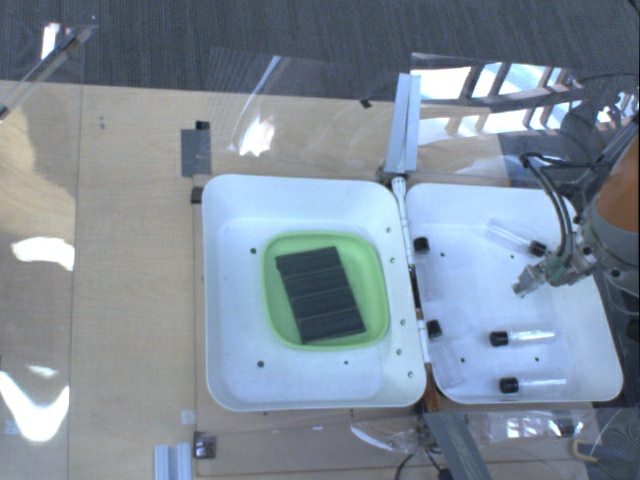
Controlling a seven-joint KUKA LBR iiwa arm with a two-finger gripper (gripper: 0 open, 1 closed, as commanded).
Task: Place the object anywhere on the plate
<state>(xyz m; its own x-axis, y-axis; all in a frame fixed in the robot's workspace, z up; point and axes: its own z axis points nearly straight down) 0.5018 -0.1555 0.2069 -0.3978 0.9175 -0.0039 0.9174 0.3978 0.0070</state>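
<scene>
One dark block (319,294) lies on the green plate (375,273).

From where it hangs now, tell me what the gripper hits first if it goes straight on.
The gripper points left and down over the right bin. Probably bare bin floor, between the tubes; depth is unclear.

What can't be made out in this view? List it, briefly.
- Arm: cut off by the camera view's right edge.
- Gripper: too small and blurred to tell whether it holds anything.
- Clear tubes: bodies wash out against the white right bin.
- Green plate: middle hidden under the dark ridged block.
</scene>
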